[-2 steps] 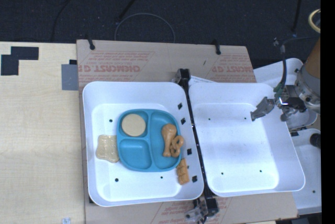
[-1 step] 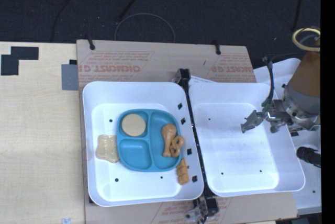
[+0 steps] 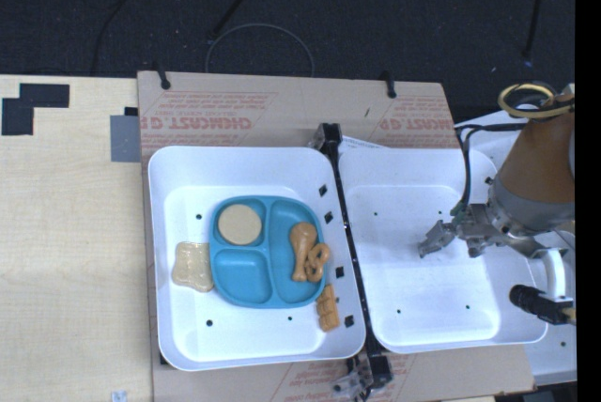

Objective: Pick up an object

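My gripper (image 3: 454, 242) hangs over the right part of the right bin (image 3: 413, 334), its fingers spread with nothing between them. All the objects lie in the left bin (image 3: 178, 175). There a blue divided tray (image 3: 246, 281) holds a round tan biscuit (image 3: 238, 224) in its upper left section. A brown pretzel-like piece (image 3: 308, 252) lies in the tray's right section. A pale toast-like piece (image 3: 192, 266) rests against the tray's left edge. A small orange-brown chunk (image 3: 327, 307) lies by the tray's lower right corner.
A black divider (image 3: 344, 240) runs between the two bins. Cardboard (image 3: 282, 109) lies under and behind them. The wooden bench top (image 3: 66, 250) extends to the left, with dark marker patches (image 3: 122, 135) on it.
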You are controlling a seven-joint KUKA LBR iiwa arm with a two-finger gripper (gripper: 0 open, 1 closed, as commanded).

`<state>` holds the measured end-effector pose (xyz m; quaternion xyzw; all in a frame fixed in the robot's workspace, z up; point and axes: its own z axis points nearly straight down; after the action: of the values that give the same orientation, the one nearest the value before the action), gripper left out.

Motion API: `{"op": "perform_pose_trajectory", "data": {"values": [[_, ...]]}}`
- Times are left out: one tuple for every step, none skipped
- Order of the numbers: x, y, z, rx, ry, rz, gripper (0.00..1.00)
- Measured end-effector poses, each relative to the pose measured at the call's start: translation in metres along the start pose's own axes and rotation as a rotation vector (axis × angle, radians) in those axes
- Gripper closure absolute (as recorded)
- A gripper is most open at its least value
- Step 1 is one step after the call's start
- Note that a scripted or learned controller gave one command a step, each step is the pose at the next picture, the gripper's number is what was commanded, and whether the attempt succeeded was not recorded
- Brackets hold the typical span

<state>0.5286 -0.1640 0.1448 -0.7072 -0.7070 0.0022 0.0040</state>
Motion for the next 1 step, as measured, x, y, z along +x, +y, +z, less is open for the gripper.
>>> {"op": "perform_pose_trajectory", "data": {"values": [[0.0011,-0.0009,0.0540,-0.001,0.000,0.000,0.00]]}}
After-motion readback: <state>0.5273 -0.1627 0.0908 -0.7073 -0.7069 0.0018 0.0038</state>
